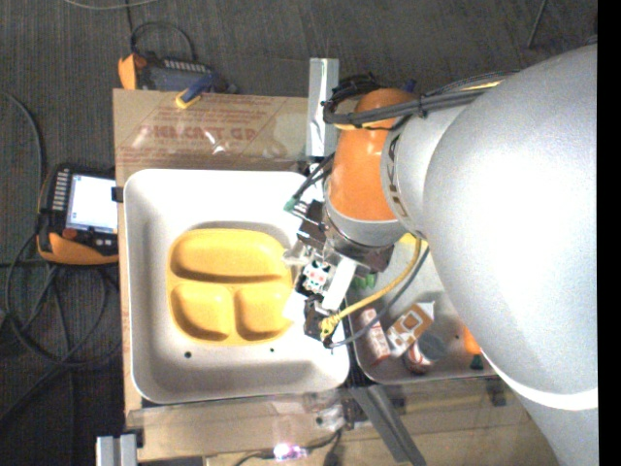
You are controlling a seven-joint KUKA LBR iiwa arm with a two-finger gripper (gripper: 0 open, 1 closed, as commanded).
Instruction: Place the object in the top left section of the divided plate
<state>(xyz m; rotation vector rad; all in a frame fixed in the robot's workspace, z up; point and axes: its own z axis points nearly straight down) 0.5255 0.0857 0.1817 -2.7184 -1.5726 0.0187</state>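
Note:
A yellow divided plate [231,282] lies in the left white bin [146,250]. It has one long section on its upper side and two smaller sections below. My gripper [315,284] hangs under the orange wrist band, over the right edge of that bin and just beside the plate's right rim. The arm's body and cables hide whatever is beneath the gripper. All three plate sections look bare.
The right bin [427,372] is mostly covered by the arm; a brown packet [408,328], a reddish can-like item [417,359] and an orange thing [471,343] show in it. A handheld pendant [82,212] lies left of the bench. Cardboard [209,129] sits behind the left bin.

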